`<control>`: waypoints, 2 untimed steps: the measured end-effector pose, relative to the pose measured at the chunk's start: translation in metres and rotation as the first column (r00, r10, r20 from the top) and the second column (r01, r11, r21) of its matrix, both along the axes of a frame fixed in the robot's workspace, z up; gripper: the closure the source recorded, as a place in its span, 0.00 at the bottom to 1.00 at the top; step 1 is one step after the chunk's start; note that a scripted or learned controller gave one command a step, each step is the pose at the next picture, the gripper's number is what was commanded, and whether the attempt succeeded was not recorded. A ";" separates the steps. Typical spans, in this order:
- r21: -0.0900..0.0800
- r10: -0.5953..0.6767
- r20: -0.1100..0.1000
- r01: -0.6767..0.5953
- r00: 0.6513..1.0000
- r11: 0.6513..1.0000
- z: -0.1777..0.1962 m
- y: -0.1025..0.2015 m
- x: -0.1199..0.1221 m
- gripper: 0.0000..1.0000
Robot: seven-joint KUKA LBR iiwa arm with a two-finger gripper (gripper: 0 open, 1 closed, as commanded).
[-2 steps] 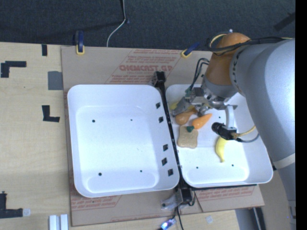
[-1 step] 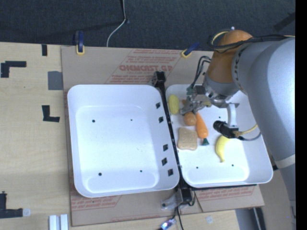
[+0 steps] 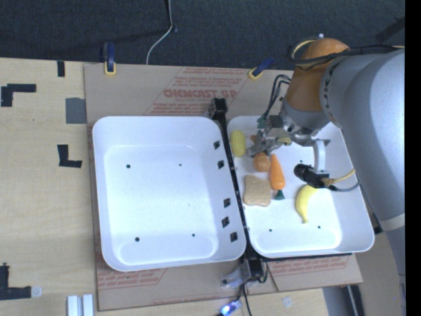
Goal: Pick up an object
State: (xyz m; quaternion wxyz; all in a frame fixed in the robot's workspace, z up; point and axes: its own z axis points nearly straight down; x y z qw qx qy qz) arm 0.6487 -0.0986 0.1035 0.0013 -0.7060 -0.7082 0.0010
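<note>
My gripper [image 3: 265,147] is hovering low in the right bin [image 3: 342,239]; I cannot tell its state. A carrot [image 3: 276,172] is lying just below it, a yellow piece [image 3: 237,143] just left, a banana [image 3: 303,201] lower right.

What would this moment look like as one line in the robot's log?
gripper: low in right bin | under it: orange piece, carrot | nearby: banana, bread slice
</note>
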 end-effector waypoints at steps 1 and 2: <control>-0.003 -0.004 -0.002 0.004 1.000 1.000 0.038 0.044 0.009 1.00; 0.000 0.001 0.005 -0.001 1.000 1.000 0.083 0.076 0.020 1.00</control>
